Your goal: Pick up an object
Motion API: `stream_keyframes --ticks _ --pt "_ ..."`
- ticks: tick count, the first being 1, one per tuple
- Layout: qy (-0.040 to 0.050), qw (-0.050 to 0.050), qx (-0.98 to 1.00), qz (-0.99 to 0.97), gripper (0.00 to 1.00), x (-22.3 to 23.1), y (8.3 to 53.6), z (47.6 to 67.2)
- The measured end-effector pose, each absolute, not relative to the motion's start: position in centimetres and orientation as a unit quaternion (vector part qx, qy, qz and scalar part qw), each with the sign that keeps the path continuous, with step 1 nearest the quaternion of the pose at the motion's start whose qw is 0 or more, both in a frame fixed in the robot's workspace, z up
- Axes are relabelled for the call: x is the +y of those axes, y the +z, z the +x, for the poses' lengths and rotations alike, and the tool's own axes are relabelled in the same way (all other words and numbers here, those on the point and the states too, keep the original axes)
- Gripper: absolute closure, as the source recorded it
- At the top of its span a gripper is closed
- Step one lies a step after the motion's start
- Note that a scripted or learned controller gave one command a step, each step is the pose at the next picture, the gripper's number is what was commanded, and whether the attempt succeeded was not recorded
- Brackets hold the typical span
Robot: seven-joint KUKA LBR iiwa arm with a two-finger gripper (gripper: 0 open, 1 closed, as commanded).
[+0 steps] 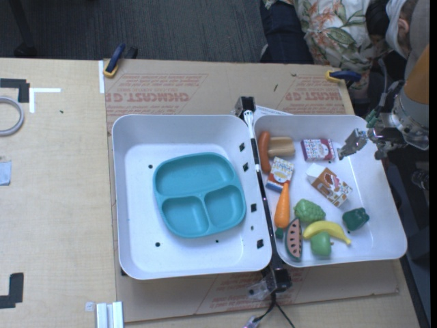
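Note:
The right white bin (382,183) holds several toy foods. Along its left side lie a sausage (263,150), a bread piece (280,145), a small white carton (280,171) and a carrot (283,205). A pink box (316,149) and an orange-and-white box (330,186) sit in the middle. Near the front are a leafy green (308,210), a banana (326,231), a watermelon slice (293,239) and a dark green pepper (355,218). My gripper (353,144) hovers at the bin's back right, just right of the pink box, with nothing seen in it.
The left white bin (130,183) holds a teal divided tray (199,193). Both bins rest on cardboard (177,91) on the wooden bench. A person in a floral shirt (321,12) stands behind the bench.

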State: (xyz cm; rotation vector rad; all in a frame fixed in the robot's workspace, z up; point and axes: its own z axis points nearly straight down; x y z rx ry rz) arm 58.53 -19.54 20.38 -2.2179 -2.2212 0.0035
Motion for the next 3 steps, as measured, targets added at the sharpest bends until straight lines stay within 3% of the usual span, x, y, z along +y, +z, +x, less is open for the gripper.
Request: stream_keyframes --ticks 1,2,3 --pt "0.0009 0.001 -0.707 -0.708 0.0 -14.6 9.0 54.2" --pt "0.0014 0.002 -0.705 -0.709 1.0 -14.7 9.9 54.3" --pt "0.0011 0.0 -0.708 -0.706 1.0 -10.6 23.9 53.1"
